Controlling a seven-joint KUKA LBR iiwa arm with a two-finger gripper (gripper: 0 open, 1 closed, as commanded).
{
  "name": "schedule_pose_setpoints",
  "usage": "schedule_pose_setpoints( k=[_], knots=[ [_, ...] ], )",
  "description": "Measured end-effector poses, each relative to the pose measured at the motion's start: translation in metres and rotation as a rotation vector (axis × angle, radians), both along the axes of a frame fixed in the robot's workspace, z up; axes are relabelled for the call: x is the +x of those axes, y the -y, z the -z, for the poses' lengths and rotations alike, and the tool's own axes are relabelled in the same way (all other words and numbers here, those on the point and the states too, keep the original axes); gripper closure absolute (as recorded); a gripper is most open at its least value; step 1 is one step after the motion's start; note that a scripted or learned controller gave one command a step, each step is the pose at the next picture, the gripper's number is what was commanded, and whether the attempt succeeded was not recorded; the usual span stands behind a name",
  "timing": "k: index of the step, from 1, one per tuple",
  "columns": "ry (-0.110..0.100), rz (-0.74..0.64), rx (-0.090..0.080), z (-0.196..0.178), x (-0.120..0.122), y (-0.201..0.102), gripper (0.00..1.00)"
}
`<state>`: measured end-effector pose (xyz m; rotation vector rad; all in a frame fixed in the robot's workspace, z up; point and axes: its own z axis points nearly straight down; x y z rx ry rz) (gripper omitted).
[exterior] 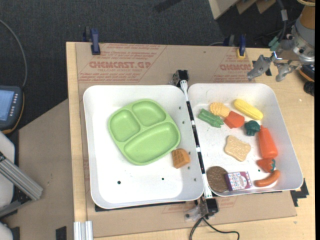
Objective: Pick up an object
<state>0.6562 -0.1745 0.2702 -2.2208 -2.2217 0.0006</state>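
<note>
Bench board (120,64) reads "CHEMCAST GP" in red letters.

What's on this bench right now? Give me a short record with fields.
left bin: green plate, orange-brown block beside it
right bin: toy foods, among them corn, carrot, toast, purple box
gripper: beyond the right bin's far edge, open, holding nothing
plate: three compartments, nothing in them
</note>
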Motion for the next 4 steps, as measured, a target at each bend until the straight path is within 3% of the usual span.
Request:
schedule_pose_setpoints(
  k=[1, 2, 3, 4],
  knots=[
    [-0.01, 0.0, 0.003, 0.15, 0.008, 0.006, 0.0],
    [0.009, 0.003, -0.003, 0.182, -0.01, -0.008, 0.0],
    [-0.004, 0.003, 0.001, 0.185, -0.072, 0.0, 0.0],
    [0.003, 0.002, -0.001, 0.175, -0.069, -0.001, 1.0]
  ],
)
